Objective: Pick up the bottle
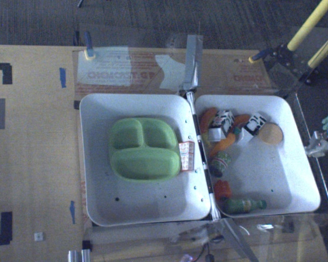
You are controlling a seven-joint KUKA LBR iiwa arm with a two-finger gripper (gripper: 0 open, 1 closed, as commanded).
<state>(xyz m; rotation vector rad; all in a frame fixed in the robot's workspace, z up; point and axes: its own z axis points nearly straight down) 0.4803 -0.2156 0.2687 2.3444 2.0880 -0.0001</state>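
A small green bottle (244, 204) with a yellow label lies on its side against the front wall of the right bin (295, 173), its neck pointing right. Just above its left end sits a red object (222, 189). A second, stubby green bottle-like item (220, 163) with a dark end lies close to the divider between the bins.
At the back of the right bin is a cluster of orange pieces (226, 142), two black-and-white items (255, 123) and a tan round thing (271, 134). In the left bin (98, 190) lie a green divided plate (145, 149) and a small printed packet (186, 156).
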